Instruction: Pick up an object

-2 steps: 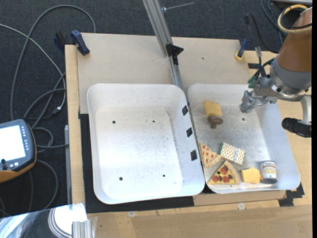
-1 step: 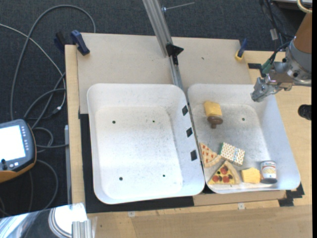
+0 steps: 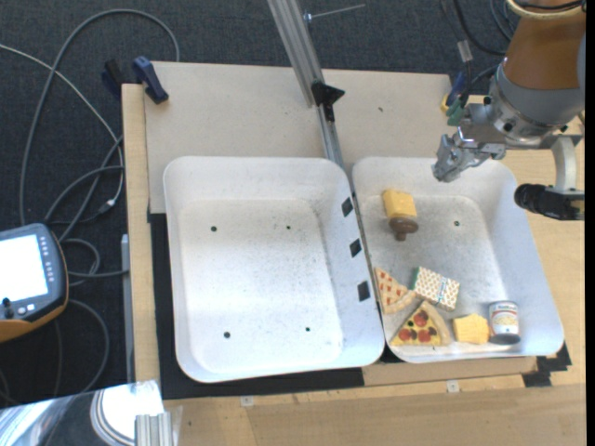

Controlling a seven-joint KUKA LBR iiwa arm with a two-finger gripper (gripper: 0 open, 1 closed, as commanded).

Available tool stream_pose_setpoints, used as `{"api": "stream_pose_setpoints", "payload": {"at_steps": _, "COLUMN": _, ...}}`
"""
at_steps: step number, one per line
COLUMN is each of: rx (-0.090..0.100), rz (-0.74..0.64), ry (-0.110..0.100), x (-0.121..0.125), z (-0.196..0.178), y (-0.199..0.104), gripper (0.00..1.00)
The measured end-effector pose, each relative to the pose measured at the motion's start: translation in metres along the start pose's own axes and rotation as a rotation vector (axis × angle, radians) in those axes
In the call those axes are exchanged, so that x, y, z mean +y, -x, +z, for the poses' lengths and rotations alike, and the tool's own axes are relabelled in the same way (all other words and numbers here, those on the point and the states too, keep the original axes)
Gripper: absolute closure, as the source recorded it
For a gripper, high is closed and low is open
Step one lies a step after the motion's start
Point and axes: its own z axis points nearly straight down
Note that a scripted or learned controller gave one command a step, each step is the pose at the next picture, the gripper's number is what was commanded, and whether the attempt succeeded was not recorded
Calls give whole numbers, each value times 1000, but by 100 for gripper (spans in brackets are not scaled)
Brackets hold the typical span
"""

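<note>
gripper point(image 3: 450, 165): hanging over the back edge of the right bin point(image 3: 521, 249), just under the orange-banded wrist. Honestly can't tell how the tip is set from this angle, it's a small grey blur. Nothing looks to be in it.

closest target: the yellow block on a brown peg point(image 3: 401, 212), sitting in the bin floor forward and to the left of the gripper as the camera sees it, well clear of the other stuff. Looks like a wooden toy, so I'd guess light, stiff, not fragile. Flat yellow sides seem like the spot to pinch; the brown stub looks too small.

front cluster: pizza slice point(image 3: 421, 327), a second smaller wedge point(image 3: 391, 291), a dotted cracker thing point(image 3: 437, 287), a cheese-coloured chunk point(image 3: 471, 329) and a little can point(image 3: 504, 321). All packed close, some touching. The flat pieces look hard to get under, and the can could roll or slip.

my pick: the yellow block, easy call imo.
</note>
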Motion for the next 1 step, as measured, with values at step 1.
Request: {"api": "stream_pose_setpoints", "payload": {"at_steps": 1, "rx": 0, "rz": 1, "ry": 0, "x": 13, "z": -2, "y": -53, "gripper": 100}}
